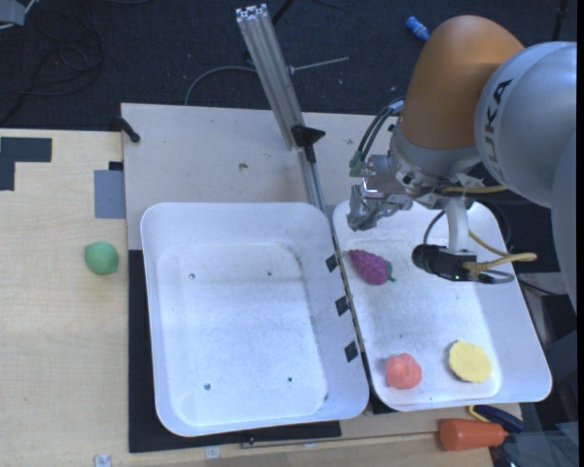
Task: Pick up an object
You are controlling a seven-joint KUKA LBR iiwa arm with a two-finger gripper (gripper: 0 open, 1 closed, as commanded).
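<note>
Now — gripper [362, 214] over right bin [511, 353] far end | grip state: can't tell | purple obj [370, 267] just below, apart

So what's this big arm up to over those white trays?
It's meant to pick something up. The arm reaches in over the right bin, its pincer hanging above the bin's far end, with a purple toy lying just in front of it. An orange-red piece and a yellow one lie at the near end. A green ball sits out on the bench.
</note>
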